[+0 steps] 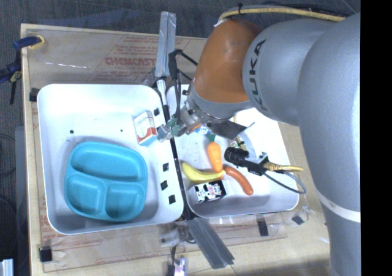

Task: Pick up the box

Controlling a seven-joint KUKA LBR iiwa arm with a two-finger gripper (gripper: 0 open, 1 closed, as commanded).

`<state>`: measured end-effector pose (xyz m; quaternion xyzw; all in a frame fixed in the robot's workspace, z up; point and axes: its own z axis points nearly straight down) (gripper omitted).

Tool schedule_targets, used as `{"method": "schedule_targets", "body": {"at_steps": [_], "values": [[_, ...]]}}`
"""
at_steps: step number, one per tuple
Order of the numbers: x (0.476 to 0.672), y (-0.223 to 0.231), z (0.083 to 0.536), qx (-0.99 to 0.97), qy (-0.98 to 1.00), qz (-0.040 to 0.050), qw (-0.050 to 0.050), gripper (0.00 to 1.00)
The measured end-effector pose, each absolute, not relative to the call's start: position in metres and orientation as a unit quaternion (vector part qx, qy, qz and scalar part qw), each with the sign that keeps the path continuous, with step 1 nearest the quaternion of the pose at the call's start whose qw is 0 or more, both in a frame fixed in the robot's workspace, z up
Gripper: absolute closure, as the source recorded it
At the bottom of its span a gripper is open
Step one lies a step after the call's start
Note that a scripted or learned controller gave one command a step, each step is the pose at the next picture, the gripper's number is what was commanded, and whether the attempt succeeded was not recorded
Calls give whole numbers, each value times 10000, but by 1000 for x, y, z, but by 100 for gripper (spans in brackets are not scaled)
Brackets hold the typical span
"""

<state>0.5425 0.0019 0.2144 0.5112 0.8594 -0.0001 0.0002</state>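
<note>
A small white box with red print (144,126) lies in the left bin (55,109) near its right wall, tilted. My gripper (171,126) sits low over the divider between the two bins, just right of that box and close to its edge. I cannot tell whether it touches the box. The grey arm with its orange band (226,67) hangs over the right bin (278,198) and hides much of it. A second small box with a black and white pattern (210,191) lies at the front of the right bin.
A blue compartment plate (108,180) fills the front of the left bin. In the right bin lie an orange carrot (214,155), a yellow banana (201,173) and a red sausage-shaped piece (240,181). A black cable fitting (245,158) hangs beside them.
</note>
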Motion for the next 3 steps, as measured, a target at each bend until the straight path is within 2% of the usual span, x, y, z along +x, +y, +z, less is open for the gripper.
{"method": "schedule_targets", "body": {"at_steps": [1, 2, 3], "values": [[567, 2, 231, 6146, 7888, -1, 2, 100], [555, -23, 234, 6471, 7624, -14, -17, 100], [628, -33, 253, 6706, 7418, -6, -4, 100]]}}
